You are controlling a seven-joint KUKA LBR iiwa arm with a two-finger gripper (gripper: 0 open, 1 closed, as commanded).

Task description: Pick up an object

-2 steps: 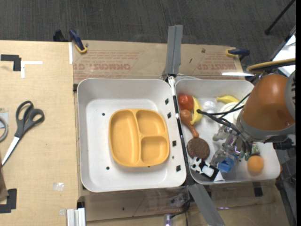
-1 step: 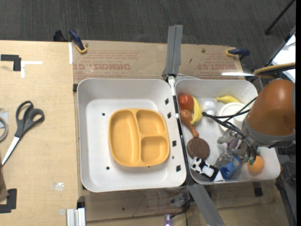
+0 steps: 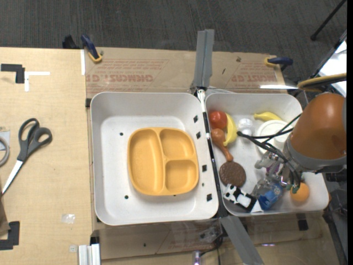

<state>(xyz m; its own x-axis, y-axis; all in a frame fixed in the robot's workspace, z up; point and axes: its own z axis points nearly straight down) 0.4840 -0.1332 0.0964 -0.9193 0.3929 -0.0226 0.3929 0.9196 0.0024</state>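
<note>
The right bin (image 3: 287, 97) holds a red fruit (image 3: 218, 117), two yellow bananas (image 3: 230, 130) (image 3: 268, 116), a white round dish (image 3: 273, 130), a brown drumstick-like piece (image 3: 220, 139), a brown disc (image 3: 233, 173), a black-and-white toy (image 3: 237, 196), a blue object (image 3: 268, 199) and a small orange ball (image 3: 299, 192). My gripper (image 3: 274, 174) hangs low over the bin's front right part, just above the blue object and left of the orange ball. The arm's orange band (image 3: 322, 127) covers part of the bin behind it.
The left bin (image 3: 105, 148) holds a yellow divided plate (image 3: 164, 160). Scissors (image 3: 27, 142) lie on the wooden bench to the left. Clamps (image 3: 91, 48) (image 3: 280, 62) hold brown cardboard behind the bins. A grey strip (image 3: 204, 59) runs between the bins at the back.
</note>
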